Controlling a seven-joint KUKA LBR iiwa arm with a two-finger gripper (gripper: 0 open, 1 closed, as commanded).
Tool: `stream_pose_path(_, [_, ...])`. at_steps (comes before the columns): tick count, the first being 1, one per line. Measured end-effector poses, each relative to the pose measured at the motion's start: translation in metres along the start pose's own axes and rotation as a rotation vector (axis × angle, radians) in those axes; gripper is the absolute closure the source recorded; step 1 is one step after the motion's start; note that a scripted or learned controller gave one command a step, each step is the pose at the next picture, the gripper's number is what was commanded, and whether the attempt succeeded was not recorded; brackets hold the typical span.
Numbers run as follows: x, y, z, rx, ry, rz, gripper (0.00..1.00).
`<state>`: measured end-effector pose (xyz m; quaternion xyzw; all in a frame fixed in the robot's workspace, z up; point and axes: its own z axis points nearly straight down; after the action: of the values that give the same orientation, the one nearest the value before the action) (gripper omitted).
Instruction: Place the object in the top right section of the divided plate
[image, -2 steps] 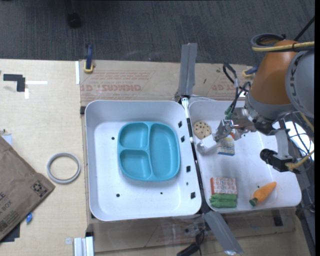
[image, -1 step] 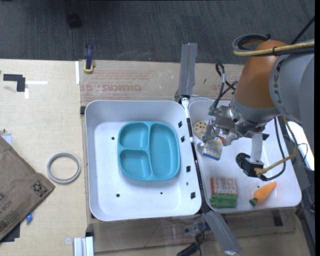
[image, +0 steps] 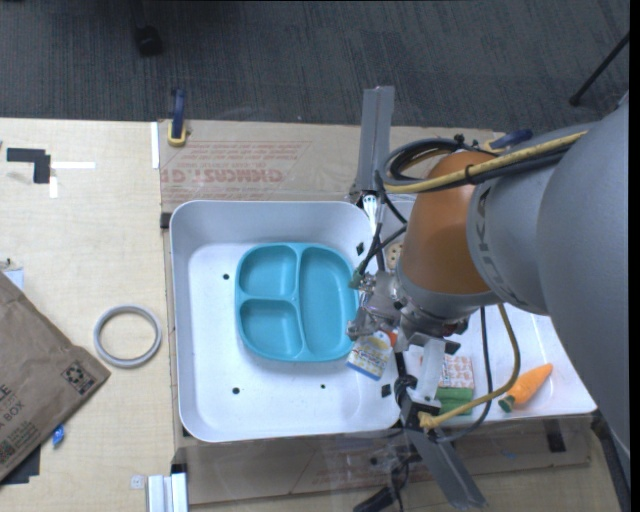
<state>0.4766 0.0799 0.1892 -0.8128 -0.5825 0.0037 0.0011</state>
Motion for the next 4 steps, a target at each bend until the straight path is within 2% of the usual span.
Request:
stream_pose_path(1, [0.141, -0.047, -0.079, -0.003, -0.001, -0.048, 1.00])
stream_pose_path(2, [0.147, -0.025, 0.073, -0.007, 0.002, -0.033, 1.00])
stream_pose_path(3, [0.152, -0.001, 0.086, -0.016, 0.006, -0.261, 1.00])
stream_pose_path(4, [0.151, -0.001, 0.079, -0.013, 0.004, -0.257, 1.00])
